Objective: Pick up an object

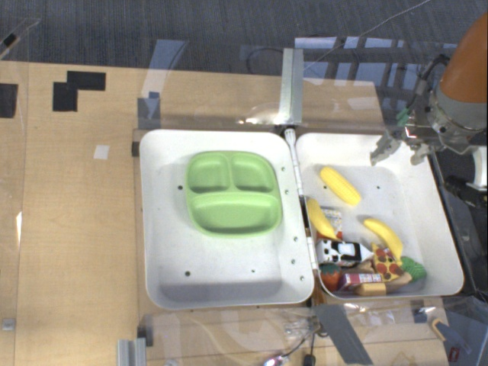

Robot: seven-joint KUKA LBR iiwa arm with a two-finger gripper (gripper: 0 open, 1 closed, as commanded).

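Two white bins [164, 280] on a wooden bench [69, 204].

corn cob [340, 186]: yellow, lying slantwise alone in the upper middle of the right bin [427, 204]
left banana [321, 219]: yellow, along the bin's left wall, running down toward the pile
right banana [383, 237]: yellow, curved, lying slantwise just above the pile
pile at the bin's lower edge: black-and-white toy [340, 252], pizza slice [386, 266], green piece [412, 268], red-brown packet [362, 282], touching one another
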